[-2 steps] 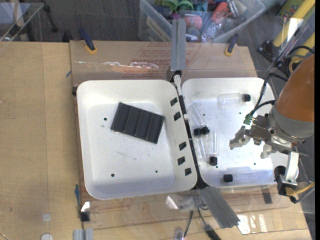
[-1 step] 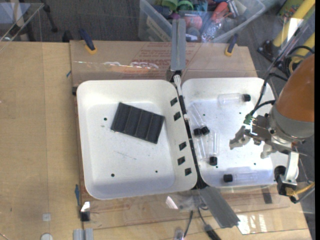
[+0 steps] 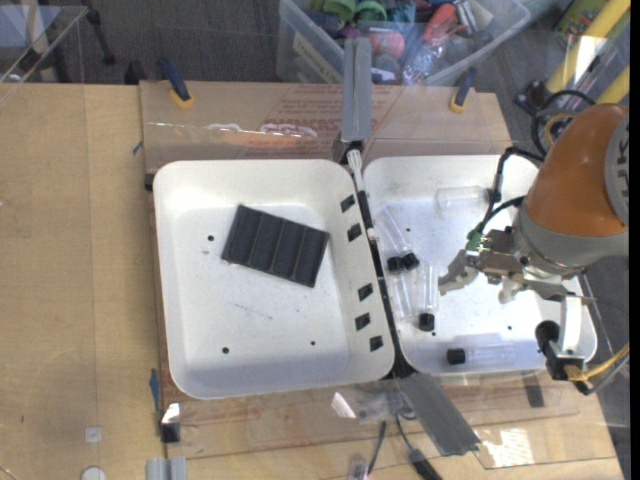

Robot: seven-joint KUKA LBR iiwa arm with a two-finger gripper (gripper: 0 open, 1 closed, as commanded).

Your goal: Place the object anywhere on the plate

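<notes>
A dark ribbed rectangular plate (image 3: 275, 245) lies flat in the left bin (image 3: 190, 298), towards its back. Several clear plastic tubes with black caps lie in the right bin (image 3: 420, 183): one near the divider (image 3: 397, 240), one below it (image 3: 426, 298), one along the front wall (image 3: 485, 351), and a capless one at the back (image 3: 460, 199). My gripper (image 3: 480, 282) hangs over the right part of the right bin, above the bin floor between these tubes. Its fingers are spread open with nothing between them. It is far right of the plate.
A grey divider rail with black clips (image 3: 362, 258) separates the two bins. A clear crate of colourful toys (image 3: 400, 13) stands behind the bench. Cables (image 3: 560, 353) trail from the arm at the right bin's front corner.
</notes>
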